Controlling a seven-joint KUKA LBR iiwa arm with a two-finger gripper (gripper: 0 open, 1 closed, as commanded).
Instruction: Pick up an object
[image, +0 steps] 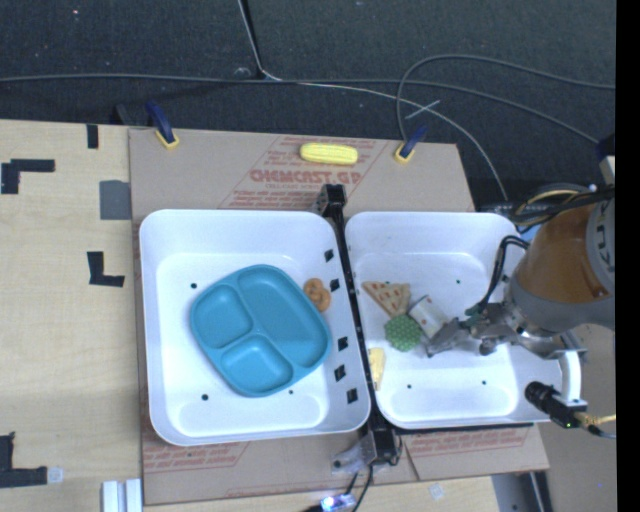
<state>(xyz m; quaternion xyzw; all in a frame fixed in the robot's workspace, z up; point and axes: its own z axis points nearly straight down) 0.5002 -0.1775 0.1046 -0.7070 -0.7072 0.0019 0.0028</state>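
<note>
In the right bin (440, 232) lie a tan waffle-patterned wedge (387, 295), a green round object (402, 333) and a pale yellow piece (376, 362) by the divider. My gripper (432, 335) reaches in from the right, low over the bin floor, its tip right beside the green object and a small grey-white piece (421, 314). Nothing shows between its fingers. The left bin (160, 330) holds a blue three-compartment plate (259, 328) and a small brown cookie-like object (317, 292).
A yellow banana-like object (329, 154) lies on the cardboard behind the bins. Black clips (333, 200) join the bins along the centre divider. Cables run across the dark floor at the back. The arm's orange band (565, 262) hangs over the right bin's right edge.
</note>
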